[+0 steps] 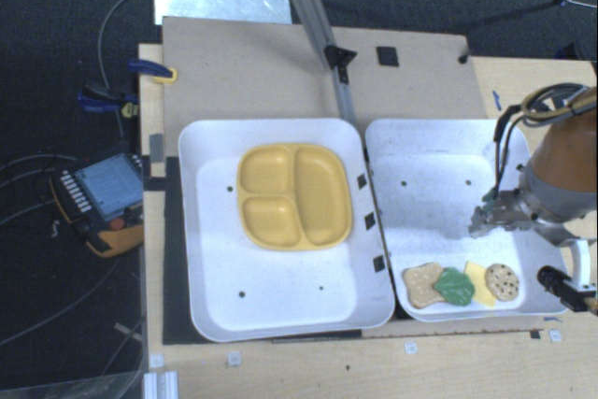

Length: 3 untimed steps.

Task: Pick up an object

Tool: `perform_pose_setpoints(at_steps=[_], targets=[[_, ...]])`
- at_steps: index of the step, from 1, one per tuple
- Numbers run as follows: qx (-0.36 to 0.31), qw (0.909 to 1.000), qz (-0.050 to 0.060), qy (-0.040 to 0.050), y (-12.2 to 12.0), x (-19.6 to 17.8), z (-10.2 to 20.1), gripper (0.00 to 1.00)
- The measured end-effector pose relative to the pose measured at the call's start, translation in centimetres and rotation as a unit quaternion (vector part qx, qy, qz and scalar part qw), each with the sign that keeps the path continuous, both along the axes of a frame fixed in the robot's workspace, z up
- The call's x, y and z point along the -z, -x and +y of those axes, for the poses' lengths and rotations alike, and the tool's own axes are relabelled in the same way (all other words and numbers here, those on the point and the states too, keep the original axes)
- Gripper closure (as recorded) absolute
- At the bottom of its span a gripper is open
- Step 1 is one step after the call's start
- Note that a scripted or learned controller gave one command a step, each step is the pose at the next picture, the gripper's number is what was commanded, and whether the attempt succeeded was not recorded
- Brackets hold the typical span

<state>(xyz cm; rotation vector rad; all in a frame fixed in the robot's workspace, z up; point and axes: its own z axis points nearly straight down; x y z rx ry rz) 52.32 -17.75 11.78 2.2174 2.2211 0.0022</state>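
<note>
Four small food pieces lie in a row along the front edge of the right bin (pixel 425 163): a tan toast slice (pixel 422 284), a green leafy piece (pixel 455 286), a yellow cheese wedge (pixel 478 280) and a round speckled cookie (pixel 503 281). My gripper (pixel 490 218) hangs over the right bin's right half, a little behind the cookie and cheese, with nothing seen in it. The grey wrist and orange band rise to its right.
The left bin (pixel 215 294) holds a yellow three-compartment plate (pixel 293 195) in its rear half. A slanted metal pole (pixel 313 9) runs down to the gap between the bins. Cables and a handheld device (pixel 103 201) lie off the bench to the left.
</note>
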Motion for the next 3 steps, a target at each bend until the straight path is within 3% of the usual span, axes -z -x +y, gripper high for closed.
perform_pose_setpoints(at_steps=[2,3], targets=[[-0.002,1.0,-0.003,0.0008,-0.4,-10.9,0.3,1.0],[-0.002,1.0,0.0,-0.0001,-0.5,-10.5,0.3,1.0]])
